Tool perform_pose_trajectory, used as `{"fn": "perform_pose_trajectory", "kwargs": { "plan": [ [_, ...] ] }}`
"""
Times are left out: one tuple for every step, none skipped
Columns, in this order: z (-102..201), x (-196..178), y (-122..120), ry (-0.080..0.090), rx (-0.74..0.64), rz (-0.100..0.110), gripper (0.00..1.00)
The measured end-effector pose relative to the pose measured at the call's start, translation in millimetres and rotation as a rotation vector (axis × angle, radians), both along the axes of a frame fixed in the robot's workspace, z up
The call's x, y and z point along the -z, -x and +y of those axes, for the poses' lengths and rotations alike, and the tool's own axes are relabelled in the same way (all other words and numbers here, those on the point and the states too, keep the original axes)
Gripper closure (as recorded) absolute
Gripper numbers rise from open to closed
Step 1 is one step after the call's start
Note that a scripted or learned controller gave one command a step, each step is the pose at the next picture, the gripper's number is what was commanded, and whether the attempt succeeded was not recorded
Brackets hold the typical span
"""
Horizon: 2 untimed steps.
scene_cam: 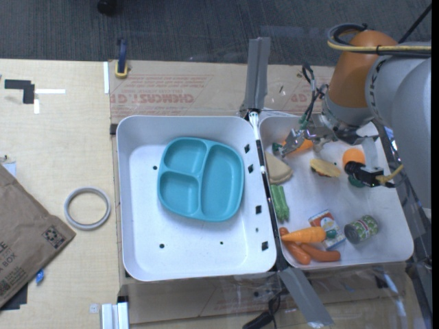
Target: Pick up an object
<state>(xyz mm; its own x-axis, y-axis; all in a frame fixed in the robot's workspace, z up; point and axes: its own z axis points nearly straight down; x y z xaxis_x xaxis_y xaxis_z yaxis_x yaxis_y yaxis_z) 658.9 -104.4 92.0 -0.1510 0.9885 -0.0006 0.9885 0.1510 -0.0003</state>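
Object for picking: none fixed by the task; we list candidates in the right bin [405, 242]. Banana slice [325, 168], pale yellow, lying just beside the gripper [296, 142]. Orange ball [354, 155], at the far right, near the arm's wrist. Bread-like piece [277, 169], tan, against the bin's left wall. Green bean pod [279, 201], long, lying along the same wall. Carrot [304, 236], with two red-orange sausages [312, 253] touching it at the near edge. Small can [361, 229], green, on its side. Small carton [324, 221], red and white, beside the carrot

Left bin [137, 204]: one teal divided plate [202, 178], flat at the centre

Gripper: hanging low over the far left part of the right bin; we cannot tell whether it is apart or together, and we see nothing held in it

Bench: tape roll [87, 207], lying well apart from both bins

Risks, as we judge them: the gripper sits between the bread-like piece and banana slice, so a descent could land in the bare gap and close on nothing. Flat banana slice may slip out. Nearness to the bin wall could block one side. The ball and can may roll if nudged
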Motion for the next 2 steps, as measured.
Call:
{"fn": "perform_pose_trajectory", "kwargs": {
  "plan": [
    [-12, -1, 0, 0.001, 0.013, -0.002, 0.0],
    [7, 0, 0, 0.0, 0.152, 0.001, 0.0]
  ]
}}
